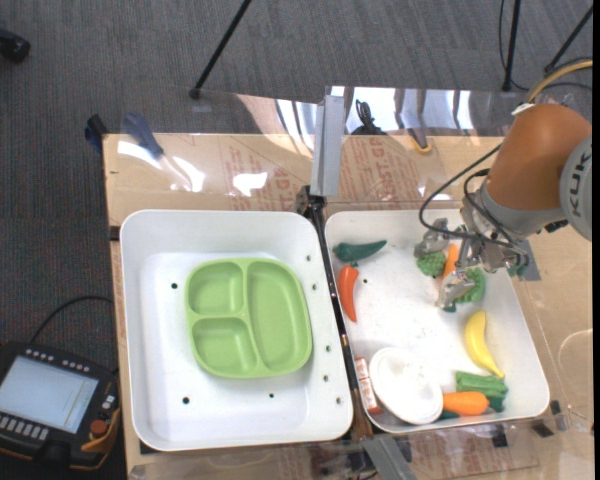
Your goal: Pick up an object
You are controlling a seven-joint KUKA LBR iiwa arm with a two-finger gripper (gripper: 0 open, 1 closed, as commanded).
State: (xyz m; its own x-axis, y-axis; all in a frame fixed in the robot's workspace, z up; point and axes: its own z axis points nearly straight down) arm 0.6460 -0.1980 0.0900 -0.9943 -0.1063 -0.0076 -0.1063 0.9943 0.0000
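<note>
Broccoli piece [467, 288] lies in the upper right part of the right bin [400, 320], directly under the gripper [458, 271]; a second green floret [432, 263] with a small orange carrot [450, 258] sits just to its upper left, touching or nearly so.

Gripper is low over this cluster, arm reaching in from the right. One pale finger [450, 290] stands beside the left edge of the broccoli piece. Cannot tell how far the fingers are spread, nor whether anything is between them: the wrist and cables cover the gap.

Key relation: target is right below and slightly right of the visible finger, not off to a side, so the next move looks like a straight closure, not a sideways shift. The piece looks lumpy, no clear long axis.

Other items in the same bin, well apart: banana [479, 342], green pepper [359, 251], red chili [349, 292], white lid [406, 386], large carrot [465, 403].

Left bin [150, 243] holds the green divided plate [248, 317].

Risk, as judged: the neighbouring floret and small carrot crowd the grasp.
</note>
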